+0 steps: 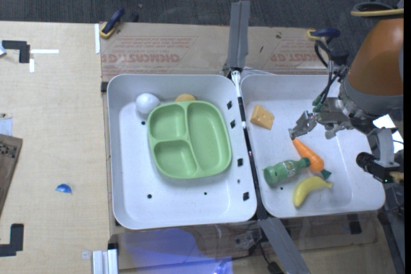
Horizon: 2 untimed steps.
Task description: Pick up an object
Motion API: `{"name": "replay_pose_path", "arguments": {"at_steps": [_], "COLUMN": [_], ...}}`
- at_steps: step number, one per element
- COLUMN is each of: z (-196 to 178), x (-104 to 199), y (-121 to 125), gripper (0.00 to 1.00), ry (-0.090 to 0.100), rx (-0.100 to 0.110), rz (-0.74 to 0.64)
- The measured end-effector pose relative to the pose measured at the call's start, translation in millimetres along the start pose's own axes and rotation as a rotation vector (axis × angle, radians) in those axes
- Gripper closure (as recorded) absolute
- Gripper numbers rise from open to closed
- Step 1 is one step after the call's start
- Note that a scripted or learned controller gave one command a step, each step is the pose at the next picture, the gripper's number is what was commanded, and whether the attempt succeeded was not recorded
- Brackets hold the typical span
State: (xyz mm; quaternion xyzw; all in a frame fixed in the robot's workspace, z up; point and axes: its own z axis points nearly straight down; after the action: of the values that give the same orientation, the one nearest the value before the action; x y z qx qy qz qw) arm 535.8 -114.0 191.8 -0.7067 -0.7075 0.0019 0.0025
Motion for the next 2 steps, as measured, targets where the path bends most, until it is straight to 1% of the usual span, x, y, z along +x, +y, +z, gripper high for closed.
{"name": "replay_pose_path", "arguments": {"at_steps": [1, 2], "z": [-30.6, 100.2], "x": [10.9, -17.9], "y": [25.7, 10.0], "gripper": [0.0, 0.0], "ry": [-0.002, -0.001], "rx": [-0.005, -0.006], "rz": [0.008, -0.08]}}
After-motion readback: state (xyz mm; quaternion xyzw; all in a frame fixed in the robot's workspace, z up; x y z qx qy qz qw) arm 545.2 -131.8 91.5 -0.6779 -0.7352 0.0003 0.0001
